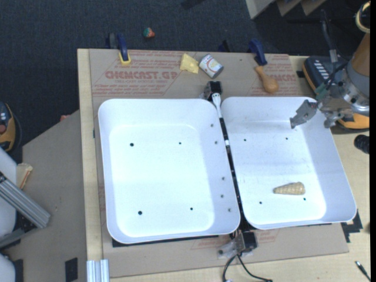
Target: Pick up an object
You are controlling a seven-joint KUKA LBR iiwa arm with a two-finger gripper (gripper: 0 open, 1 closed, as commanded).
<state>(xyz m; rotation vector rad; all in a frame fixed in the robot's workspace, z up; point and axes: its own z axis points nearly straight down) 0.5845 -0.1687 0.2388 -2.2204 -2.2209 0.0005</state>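
While the cone-shaped object (289,188) lies untouched in the right bin (329,157), the pick has not yet begun.

With nothing between them, the jaws (314,115) hang at the upper right of that bin, near its far right corner, and whether they stand open or closed I cannot tell from this slanted view; a grey finger (302,113) reaches down and left over the white floor. Pale and tan, the object rests on its side toward the bin's near edge, well apart from the arm. The left bin (117,175) shows only bare white floor with dark dots. Still to do, by my judgement: travel across to the object, descend over it, close on it and lift it clear.
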